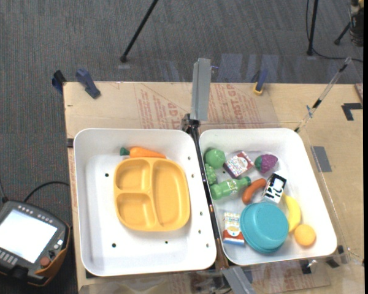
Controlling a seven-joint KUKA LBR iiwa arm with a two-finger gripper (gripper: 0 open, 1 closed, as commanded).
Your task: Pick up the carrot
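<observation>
Carrot (145, 152) lies in the left bin (92, 237), at its far side, touching the far edge of the yellow 3-section plate (152, 195); green top points left. Right bin (313, 164) holds a green bottle (228, 187), sausage (254, 190), purple grapes (267, 162), small cartons, teal bowl (264, 226), banana (292, 212) & an orange (305, 234). Gripper state: can't tell.

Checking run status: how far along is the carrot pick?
Done: nothing visible yet. The carrot lies in the left bin, against the far edge of the yellow divided plate. In hand: nothing seen at the carrot. Left: approach, grasp and lift.
</observation>
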